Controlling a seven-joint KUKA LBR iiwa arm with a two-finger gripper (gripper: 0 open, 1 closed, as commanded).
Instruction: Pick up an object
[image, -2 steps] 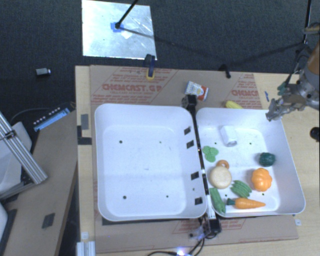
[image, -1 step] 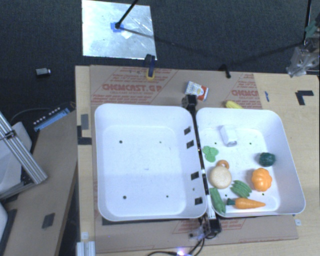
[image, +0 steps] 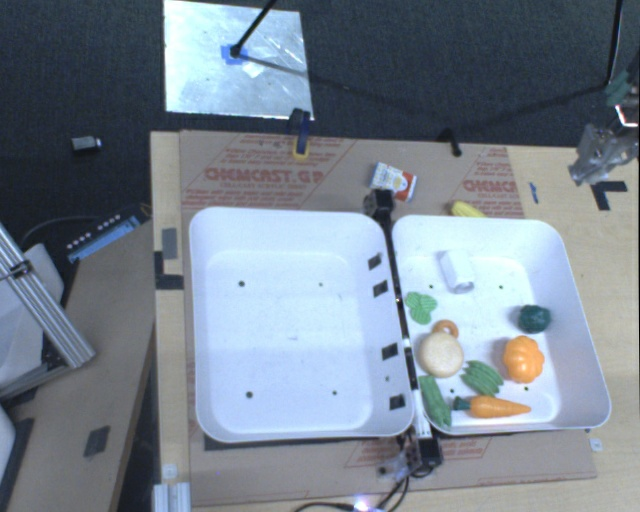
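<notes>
Your gripper (image: 603, 160) sits at the top right, off past the far corner of the right bin (image: 570, 260), well apart from everything in it; it's small and blurred, so you can't tell what state it's in and nothing shows in its hold. All candidates lie in the right bin. Easiest pick looks like the white cylinder (image: 457, 270): it lies alone in the far half, bare floor on every side. Come straight down over its middle and close across its short axis so it can't roll out. Second choice, the dark green ball (image: 534, 318) near the right wall, also alone but round and close to the wall. The orange pumpkin (image: 522, 359) is free-standing too, though wide. Avoid the near-left cluster: the pale round ball (image: 440, 354) touches a small orange ring (image: 446, 328) behind it, with green leafy pieces (image: 421, 306) just beside, a green pod (image: 434, 400) against the divider, another green piece (image: 482, 377) and the carrot (image: 497, 407) crowded by the near wall. Likely a bad grasp there. The left bin (image: 290, 325) holds nothing to pick. Outside the bins, a yellow item (image: 466, 210) and a small carton (image: 393, 180) rest on the cardboard (image: 260, 170) behind; ignore them.
</notes>
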